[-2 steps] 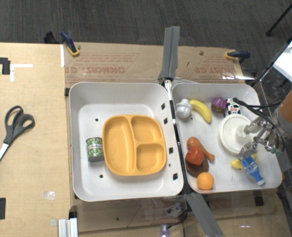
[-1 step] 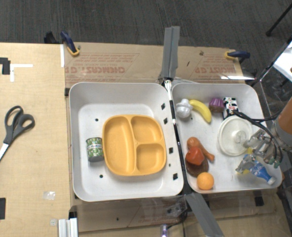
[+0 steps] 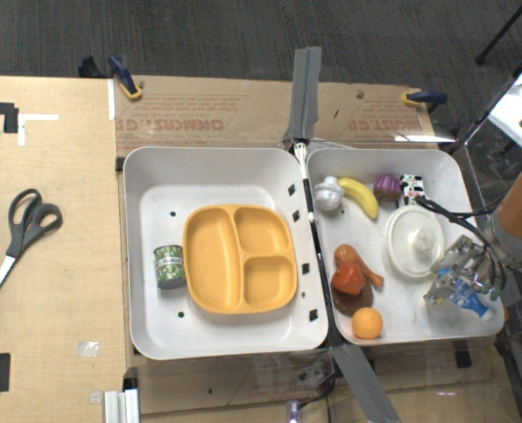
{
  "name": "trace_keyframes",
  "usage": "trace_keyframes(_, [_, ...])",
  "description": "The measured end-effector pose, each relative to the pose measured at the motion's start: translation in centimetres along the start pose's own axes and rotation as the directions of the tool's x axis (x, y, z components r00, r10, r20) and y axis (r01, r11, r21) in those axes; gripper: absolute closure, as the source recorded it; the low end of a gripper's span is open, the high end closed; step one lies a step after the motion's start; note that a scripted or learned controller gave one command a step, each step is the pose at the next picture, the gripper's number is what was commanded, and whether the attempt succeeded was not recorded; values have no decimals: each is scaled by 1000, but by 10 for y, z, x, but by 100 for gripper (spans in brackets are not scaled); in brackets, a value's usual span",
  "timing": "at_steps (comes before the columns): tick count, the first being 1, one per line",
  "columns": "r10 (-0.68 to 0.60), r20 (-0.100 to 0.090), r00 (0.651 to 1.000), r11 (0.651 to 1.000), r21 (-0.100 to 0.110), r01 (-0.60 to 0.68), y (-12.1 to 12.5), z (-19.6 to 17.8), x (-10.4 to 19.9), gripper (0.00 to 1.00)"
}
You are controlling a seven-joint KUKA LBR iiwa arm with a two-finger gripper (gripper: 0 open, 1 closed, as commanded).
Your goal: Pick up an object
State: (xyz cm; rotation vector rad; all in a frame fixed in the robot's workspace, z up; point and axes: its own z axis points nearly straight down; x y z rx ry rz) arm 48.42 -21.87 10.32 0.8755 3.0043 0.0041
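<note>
A: What is on the bench?

B: Two shallow white bins sit side by side. The left bin (image 3: 146,324) holds a yellow divided plate (image 3: 241,258) in its middle, with a small green can (image 3: 168,265) lying just beside the plate's left edge.

A: And the right bin?

B: The right bin (image 3: 455,170) is crowded. At its far side, from left to right, are a silver-grey round object (image 3: 328,196), a banana (image 3: 360,196), a small purple object (image 3: 387,185) and a small black-and-white object (image 3: 411,188). A white bowl (image 3: 414,240) sits right of centre. Toward the near left lie a red and brown toy food piece (image 3: 350,277) and, nearer still, an orange (image 3: 367,323).

A: Where is the arm?

B: It reaches in from the right. The gripper (image 3: 459,280) hangs over the right bin's near right corner, just right of the white bowl, with something blue (image 3: 473,303) beside it. Whether its fingers are wide, narrow or holding anything, I cannot tell.

A: Anything outside the bins?

B: Scissors (image 3: 18,236) lie on the wooden bench (image 3: 58,174), well left of the bins.
</note>
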Motion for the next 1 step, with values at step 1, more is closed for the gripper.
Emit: trace_keyframes(1, [61,-7,998,998,3,-61,85,11,-12,100])
